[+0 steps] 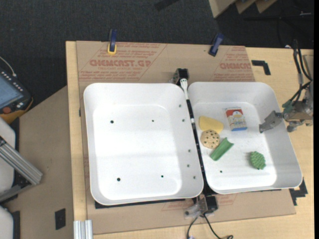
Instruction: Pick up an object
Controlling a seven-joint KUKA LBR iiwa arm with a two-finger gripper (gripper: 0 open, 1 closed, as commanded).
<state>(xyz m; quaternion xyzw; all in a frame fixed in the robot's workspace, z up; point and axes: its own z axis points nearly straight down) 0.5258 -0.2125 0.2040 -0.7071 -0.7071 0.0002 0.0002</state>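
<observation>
My gripper [269,122] sits at the right bin's [279,178] right rim; can't tell how the jaws stand. Candidates cluster there: small carton [236,119], yellow wedge [210,123], cookie [210,139], green stick [221,149], green lump [257,160]. Carton's nearest, so likely target.

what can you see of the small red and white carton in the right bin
The small red and white carton is a little rectangular box, seemingly card, red on top with a white panel and a blue lower edge. It lies flat on the right white bin's floor towards the back, touching nothing, right of the yellow wedge.
</observation>
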